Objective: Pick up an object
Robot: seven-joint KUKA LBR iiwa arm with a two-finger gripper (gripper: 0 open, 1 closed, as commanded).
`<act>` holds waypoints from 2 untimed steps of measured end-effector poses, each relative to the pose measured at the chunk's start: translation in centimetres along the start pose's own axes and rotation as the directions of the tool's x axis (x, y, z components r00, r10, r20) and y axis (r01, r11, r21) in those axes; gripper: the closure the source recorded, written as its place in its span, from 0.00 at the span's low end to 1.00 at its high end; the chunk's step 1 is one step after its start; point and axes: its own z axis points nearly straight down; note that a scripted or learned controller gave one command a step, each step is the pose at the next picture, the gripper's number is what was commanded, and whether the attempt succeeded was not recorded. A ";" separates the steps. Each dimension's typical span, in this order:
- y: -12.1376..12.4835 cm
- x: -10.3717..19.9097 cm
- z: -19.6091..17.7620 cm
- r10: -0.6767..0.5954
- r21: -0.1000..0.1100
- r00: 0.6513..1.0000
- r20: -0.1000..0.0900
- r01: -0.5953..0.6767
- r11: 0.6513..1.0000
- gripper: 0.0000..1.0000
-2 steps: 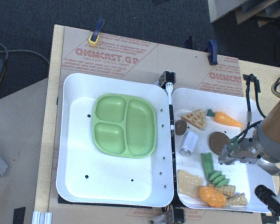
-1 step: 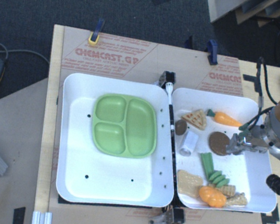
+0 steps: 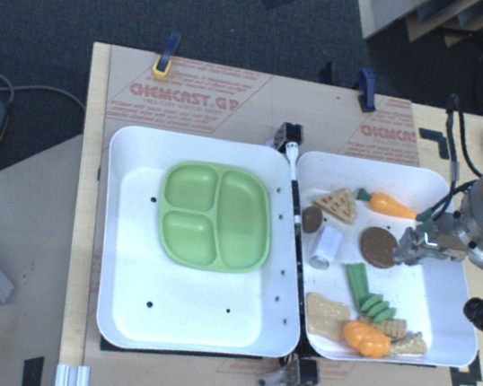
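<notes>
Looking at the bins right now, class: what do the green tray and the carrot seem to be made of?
Green tray: probably moulded plastic, matte, going by its even colour and rounded compartments. Carrot: likely toy plastic or rubber, uniformly orange and smooth; too small to tell for certain.

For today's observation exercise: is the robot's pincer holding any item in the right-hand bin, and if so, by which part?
It cannot be told: the pincer hangs beside the round brown disc, with nothing visibly gripped.

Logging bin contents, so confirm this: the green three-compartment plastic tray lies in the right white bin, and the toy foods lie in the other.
Wrong bin. The camera view shows the green three-compartment plastic tray in the left white bin; the toy foods, such as the orange carrot, lie in the right white bin, beside the gripper.
</notes>
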 end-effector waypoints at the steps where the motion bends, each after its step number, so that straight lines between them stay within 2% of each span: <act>1: 0.0 4.5 -0.5 -0.004 0.004 1.000 -0.004 0.004 1.000 1.00; 2: -0.3 10.2 -1.1 -0.006 0.004 1.000 -0.005 0.006 1.000 1.00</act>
